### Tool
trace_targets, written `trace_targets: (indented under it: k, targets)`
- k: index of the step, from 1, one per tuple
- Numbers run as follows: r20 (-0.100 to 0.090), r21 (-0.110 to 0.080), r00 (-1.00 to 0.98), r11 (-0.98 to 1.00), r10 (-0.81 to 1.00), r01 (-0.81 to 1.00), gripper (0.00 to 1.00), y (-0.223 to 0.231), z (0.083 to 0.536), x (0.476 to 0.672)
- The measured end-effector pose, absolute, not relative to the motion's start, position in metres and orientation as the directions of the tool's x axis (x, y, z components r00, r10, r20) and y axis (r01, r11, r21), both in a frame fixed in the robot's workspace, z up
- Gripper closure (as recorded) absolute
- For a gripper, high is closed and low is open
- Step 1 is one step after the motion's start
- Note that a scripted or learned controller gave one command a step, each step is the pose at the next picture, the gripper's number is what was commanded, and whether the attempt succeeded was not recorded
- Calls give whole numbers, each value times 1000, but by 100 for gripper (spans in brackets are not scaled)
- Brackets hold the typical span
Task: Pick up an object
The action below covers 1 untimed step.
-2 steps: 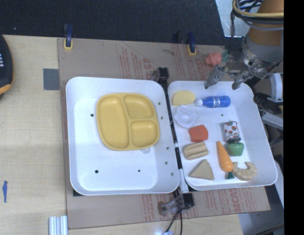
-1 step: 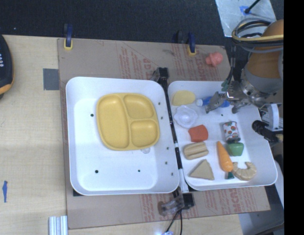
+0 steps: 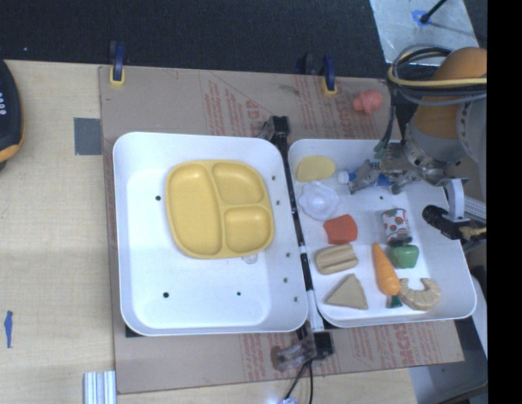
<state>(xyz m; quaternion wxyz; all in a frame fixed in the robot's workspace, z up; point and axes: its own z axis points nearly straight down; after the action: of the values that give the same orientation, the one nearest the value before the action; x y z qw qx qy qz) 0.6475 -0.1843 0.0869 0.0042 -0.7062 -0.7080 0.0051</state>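
**A:** ok so where's the end effector (image 3: 380, 175) sitting? Looks like it's over the back part of the right bin (image 3: 450, 263), near the far rim, with the grey arm (image 3: 442, 99) and its orange band coming in from the right.

**B:** yep. Can't tell how far open it is tbh, the metal bits blur together from up here, and I can't make out anything in it.

**A:** what's closest to it?

**B:** a pale yellow disc (image 3: 315, 168) and a clear plastic cup (image 3: 318, 200) just to its left. Then a small printed can (image 3: 396, 223) a bit nearer the camera.

**A:** and the rest?

**B:** red block (image 3: 340, 229), bread roll (image 3: 335, 257), a tan wedge (image 3: 347, 293), carrot (image 3: 384, 270), green pepper (image 3: 404, 255) touching the carrot, and a croissant (image 3: 421, 294) at the front. All lying in the right bin.

**A:** left bin (image 3: 202, 305)?

**B:** a yellow divided plate (image 3: 219, 207). Also a pink thing (image 3: 368, 101) out on the cardboard (image 3: 202, 91) behind the bins.
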Motion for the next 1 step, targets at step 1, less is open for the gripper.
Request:
trace_targets:
  k: [1]
  targets:
    - [-2,-16,-3,3,1000,1000,0,-153,91,653]
